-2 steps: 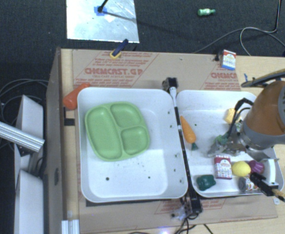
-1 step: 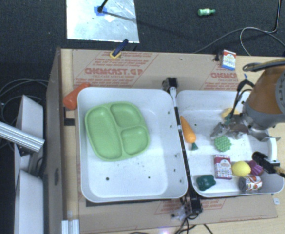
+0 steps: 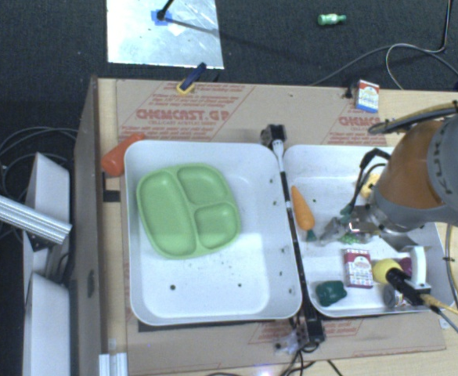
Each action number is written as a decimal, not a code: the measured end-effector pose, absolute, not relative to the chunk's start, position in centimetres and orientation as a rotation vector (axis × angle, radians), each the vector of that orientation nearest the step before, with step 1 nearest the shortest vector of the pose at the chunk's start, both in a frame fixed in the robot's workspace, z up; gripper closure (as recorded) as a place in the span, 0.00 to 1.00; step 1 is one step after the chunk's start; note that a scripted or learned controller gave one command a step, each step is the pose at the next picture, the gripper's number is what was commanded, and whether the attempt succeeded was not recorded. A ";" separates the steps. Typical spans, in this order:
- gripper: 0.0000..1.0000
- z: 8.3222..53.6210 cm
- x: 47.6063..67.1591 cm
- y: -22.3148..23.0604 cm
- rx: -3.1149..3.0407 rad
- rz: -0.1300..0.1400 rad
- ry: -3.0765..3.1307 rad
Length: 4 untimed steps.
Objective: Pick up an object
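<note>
The gripper (image 3: 332, 229) hangs low in the right-hand shallow white bin (image 3: 322, 167), and I cannot tell whether it is open or closed. The orange plastic carrot (image 3: 302, 207) lies just beside it at ten o'clock, along the bin's left wall. A small red printed carton (image 3: 358, 269) lies near at five o'clock and a dark green lump (image 3: 330, 291) at six. At nine o'clock, well apart, a pale green divided plastic plate (image 3: 187, 209) lies in the left-hand white bin (image 3: 213, 296).

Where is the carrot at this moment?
The carrot lies in the right bin, near its left wall, just left of the gripper.
</note>
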<state>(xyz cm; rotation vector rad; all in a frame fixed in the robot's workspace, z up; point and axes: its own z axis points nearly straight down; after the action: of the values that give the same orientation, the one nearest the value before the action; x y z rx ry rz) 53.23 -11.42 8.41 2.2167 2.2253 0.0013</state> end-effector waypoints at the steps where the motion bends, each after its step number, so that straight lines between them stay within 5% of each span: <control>1: 0.00 8.5 62.2 -10.9 2.215 0.003 2.224; 2: 0.00 19.2 67.0 -13.5 2.211 0.006 2.221; 3: 0.00 8.6 61.6 -12.1 2.218 0.001 2.225; 4: 0.00 8.4 54.9 -14.9 2.220 -0.001 2.222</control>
<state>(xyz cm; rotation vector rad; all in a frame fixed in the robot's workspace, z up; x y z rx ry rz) 54.93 -14.89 8.41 2.2200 2.2216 -0.0012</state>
